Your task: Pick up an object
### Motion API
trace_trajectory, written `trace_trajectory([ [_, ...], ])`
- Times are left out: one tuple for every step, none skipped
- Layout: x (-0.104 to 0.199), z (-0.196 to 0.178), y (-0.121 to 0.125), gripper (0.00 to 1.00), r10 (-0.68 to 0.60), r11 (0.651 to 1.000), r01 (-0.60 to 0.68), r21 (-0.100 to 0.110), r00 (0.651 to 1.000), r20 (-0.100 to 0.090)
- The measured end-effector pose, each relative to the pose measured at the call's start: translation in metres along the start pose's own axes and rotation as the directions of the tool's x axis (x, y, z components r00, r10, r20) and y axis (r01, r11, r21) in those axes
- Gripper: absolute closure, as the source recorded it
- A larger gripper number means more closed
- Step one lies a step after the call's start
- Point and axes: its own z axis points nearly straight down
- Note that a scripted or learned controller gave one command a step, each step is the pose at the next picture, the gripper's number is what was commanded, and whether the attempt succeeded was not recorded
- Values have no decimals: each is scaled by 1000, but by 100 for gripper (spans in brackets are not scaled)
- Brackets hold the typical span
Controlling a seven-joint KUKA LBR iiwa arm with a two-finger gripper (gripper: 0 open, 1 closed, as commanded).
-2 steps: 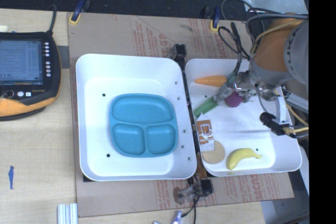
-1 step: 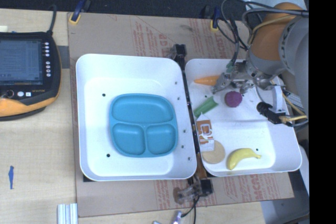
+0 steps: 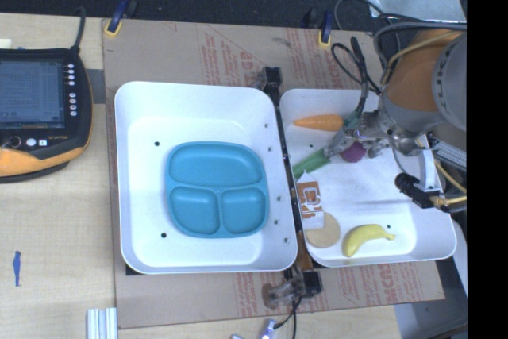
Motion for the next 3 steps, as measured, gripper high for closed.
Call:
trace_trajectory([
  [33,-1,24,0,-2,1000,2,-2,1000,0],
  [53,-1,18,0,-2,1000,2,-1,1000,0],
  [41,-1,0,0,0,1000,0,-2,1000,1],
])
